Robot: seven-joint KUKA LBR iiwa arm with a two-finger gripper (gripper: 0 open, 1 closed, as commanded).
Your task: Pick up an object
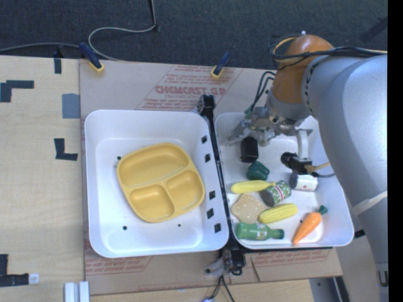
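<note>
Hand (257,129) above the toy bin's (337,216) far end; can't tell its opening. I'd drop straight onto the green piece (257,170), clear of the yellow one (250,186).

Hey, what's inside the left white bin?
A yellow three-compartment plastic plate lies on the floor of the left white bin. The floor beneath the plate is covered, so anything under it cannot be seen.
</note>
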